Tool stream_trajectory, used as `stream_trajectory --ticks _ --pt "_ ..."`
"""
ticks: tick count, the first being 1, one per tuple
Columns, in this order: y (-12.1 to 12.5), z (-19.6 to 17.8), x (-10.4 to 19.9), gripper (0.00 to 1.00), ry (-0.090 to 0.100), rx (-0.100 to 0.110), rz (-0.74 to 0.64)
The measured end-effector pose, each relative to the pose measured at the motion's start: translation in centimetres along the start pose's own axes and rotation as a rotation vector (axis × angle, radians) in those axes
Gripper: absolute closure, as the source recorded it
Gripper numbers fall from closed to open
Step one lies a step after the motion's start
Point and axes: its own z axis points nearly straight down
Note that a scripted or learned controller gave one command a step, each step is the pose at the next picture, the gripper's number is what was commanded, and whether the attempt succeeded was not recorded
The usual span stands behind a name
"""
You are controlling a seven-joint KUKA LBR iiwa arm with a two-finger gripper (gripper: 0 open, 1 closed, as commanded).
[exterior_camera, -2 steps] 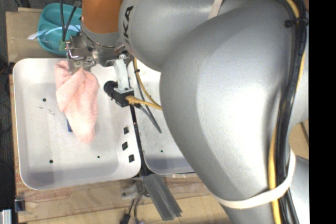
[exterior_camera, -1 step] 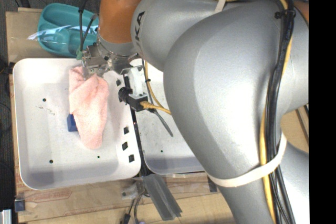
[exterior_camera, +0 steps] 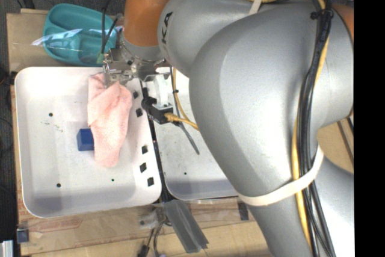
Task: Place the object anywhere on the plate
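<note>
Grey and bulky, the arm (exterior_camera: 264,81) fills the right side of the camera view, nearest the lens, with black and yellow cables running along its curve and a white strap looped round its lower part. Its orange band (exterior_camera: 144,6) sits at the upper middle, just above the wrist, which points down and left toward the left bin (exterior_camera: 36,147).

At the wrist's end the gripper (exterior_camera: 115,69) hangs over the upper edge of that bin, and a pink cloth (exterior_camera: 109,117) starts right at its tip; the cloth's top corner seems pinched there, though the fingers themselves are too small and cluttered to read, so whether they are clamped or apart cannot be told. The cloth is pale salmon, soft and terry-like, wrinkled, narrow at the top and widening as it drapes down onto the bin floor, ending in a rounded fold near the bin's middle.

Just beside the cloth's left edge, touching or nearly so, lies a small blue block (exterior_camera: 85,139). The right bin (exterior_camera: 192,183) is mostly covered by the arm. Beyond the left bin's far rim sits a teal bowl-like dish (exterior_camera: 72,27) with clear plastic wrap over part of it.
</note>
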Motion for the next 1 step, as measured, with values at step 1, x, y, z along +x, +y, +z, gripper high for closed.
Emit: stream_trajectory --ticks 1 --pt "-0.31 -2.89 -2.99 1.00 0.000 0.000 0.084"
